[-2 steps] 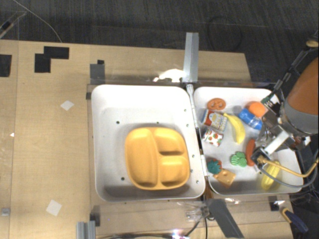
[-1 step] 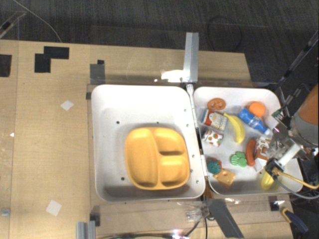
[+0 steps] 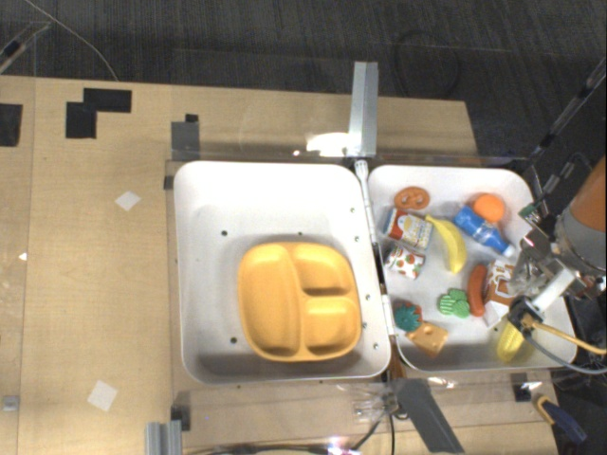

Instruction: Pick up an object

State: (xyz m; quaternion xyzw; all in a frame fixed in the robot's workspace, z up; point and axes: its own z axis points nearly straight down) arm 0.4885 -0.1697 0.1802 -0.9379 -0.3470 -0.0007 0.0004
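Observation:
My gripper (image 3: 508,284) hangs low over the right side of the right bin (image 3: 446,174), with the arm coming in from the right edge. Just left of it lies a red sausage (image 3: 476,288), and a yellow piece (image 3: 510,342) lies just below it. Further left are a green toy (image 3: 453,303), a banana (image 3: 450,243), a blue bottle (image 3: 479,232) and an orange ball (image 3: 488,207). Nothing can be seen held by the gripper.
The right bin also holds a brown round cookie (image 3: 412,198), two small cartons (image 3: 409,227), a teal piece (image 3: 408,317) and a cheese wedge (image 3: 430,337). A yellow divided plate (image 3: 299,300) lies in the left bin (image 3: 209,254).

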